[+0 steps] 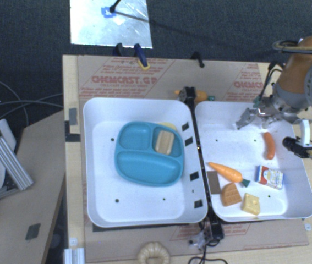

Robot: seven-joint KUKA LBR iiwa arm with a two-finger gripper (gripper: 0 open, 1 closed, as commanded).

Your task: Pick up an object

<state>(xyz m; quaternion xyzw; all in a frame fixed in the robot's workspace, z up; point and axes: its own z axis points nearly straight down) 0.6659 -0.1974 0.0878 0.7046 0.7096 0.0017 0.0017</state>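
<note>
Right bin (222, 126) — upper-left floor lies open. Sausage (268, 145), carrot (225, 172), packet (269, 177) and two crackers (240, 199) crowd its lower half. Left bin (98, 147) — blue tray (147, 154) occupies the centre; margins remain passable.

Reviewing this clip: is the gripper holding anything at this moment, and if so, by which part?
Nothing is held. The gripper hovers above the upper part of the right bin, with no item between its fingers. The sausage and carrot lie apart from it.
</note>
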